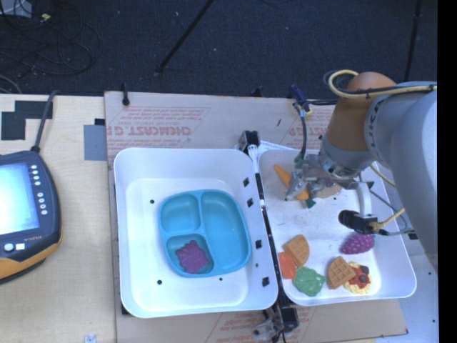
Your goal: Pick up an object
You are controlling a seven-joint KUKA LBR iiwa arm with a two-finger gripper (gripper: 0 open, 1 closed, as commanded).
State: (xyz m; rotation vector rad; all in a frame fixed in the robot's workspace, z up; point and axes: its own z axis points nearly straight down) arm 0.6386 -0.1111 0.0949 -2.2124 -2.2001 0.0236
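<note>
While the arm [385,131] reaches in from the right, its gripper [305,189] sits low over the upper part of the right bin [407,277]. Whether it is spread or closed cannot be told (wrist and clutter hide it). An orange carrot-like piece [283,174] lies just beside it. Nearer the front of that bin lie purple grapes [358,243], a waffle [297,249], a green item [308,281] and another waffle [340,271]. The left bin [136,191] bears a blue divided tray [228,224] with a purple item [191,256] in its lower-left compartment.

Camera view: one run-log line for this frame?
gripper: low in right bin, far end | at orange toy | grasp: unconfirmed | blue tray: left bin, purple item inside
</note>
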